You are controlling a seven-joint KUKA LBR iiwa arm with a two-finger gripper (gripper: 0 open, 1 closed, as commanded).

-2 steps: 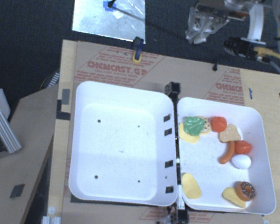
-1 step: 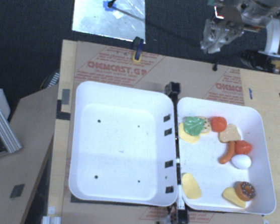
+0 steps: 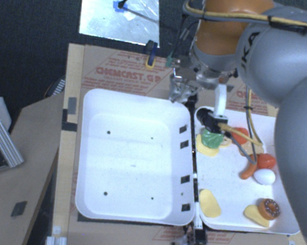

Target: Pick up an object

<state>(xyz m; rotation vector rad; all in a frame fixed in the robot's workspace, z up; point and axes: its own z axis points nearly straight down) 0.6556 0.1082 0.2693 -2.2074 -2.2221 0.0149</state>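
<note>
My gripper (image 3: 180,93) hangs over the far rim where the two white bins meet, and I see nothing in it. The right bin (image 3: 229,181) holds several toy foods. A green piece (image 3: 212,137) lies on a pale yellow piece (image 3: 207,149) near the divider. To the right are an orange carrot (image 3: 240,134), a red tomato (image 3: 266,159), a white egg (image 3: 264,176) and an orange sausage (image 3: 247,171). Near the front lie a yellow piece (image 3: 209,203), a brown donut (image 3: 270,207) and another yellow piece (image 3: 255,215).
The left bin (image 3: 133,155) sits beside the right one on a cardboard sheet (image 3: 120,73). The big grey arm (image 3: 294,64) covers the far right of the right bin. A shiny plate (image 3: 120,9) lies beyond the bench.
</note>
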